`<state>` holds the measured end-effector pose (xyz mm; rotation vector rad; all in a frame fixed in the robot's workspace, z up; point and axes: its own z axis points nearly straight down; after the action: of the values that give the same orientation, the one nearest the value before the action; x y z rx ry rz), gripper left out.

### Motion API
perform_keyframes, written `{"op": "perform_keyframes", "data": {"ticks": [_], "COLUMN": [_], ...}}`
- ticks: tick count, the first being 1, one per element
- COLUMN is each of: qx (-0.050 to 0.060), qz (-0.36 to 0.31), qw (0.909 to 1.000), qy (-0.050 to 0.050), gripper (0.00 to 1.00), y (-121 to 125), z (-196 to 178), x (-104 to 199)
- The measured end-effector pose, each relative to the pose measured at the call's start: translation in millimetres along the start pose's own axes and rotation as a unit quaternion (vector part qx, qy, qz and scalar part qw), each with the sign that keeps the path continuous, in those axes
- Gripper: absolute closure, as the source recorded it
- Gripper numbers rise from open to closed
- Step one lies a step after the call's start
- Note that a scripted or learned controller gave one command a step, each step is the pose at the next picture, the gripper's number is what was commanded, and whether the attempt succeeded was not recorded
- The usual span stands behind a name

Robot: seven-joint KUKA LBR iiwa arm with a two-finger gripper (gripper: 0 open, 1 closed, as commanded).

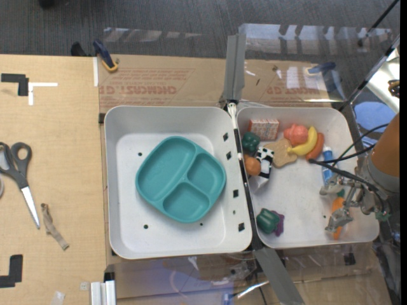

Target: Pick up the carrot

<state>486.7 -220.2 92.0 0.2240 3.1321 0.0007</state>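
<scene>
Gripper low in right bin, 2 fingers apart, straddling carrot. Carrot lies between them at bin's right wall, long axis running near-to-far, tip toward front edge. Left of fingers: green pepper, banana, tomato. Left bin holds teal divided plate.
</scene>
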Motion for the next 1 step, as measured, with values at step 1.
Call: {"op": "perform_keyframes", "data": {"ticks": [1], "qx": [0.0], "qz": [-0.002], "qw": [1.0], "qy": [-0.002], "gripper": [1.0], "y": [1.4], "z": [-9.5], "x": [-1.9]}}
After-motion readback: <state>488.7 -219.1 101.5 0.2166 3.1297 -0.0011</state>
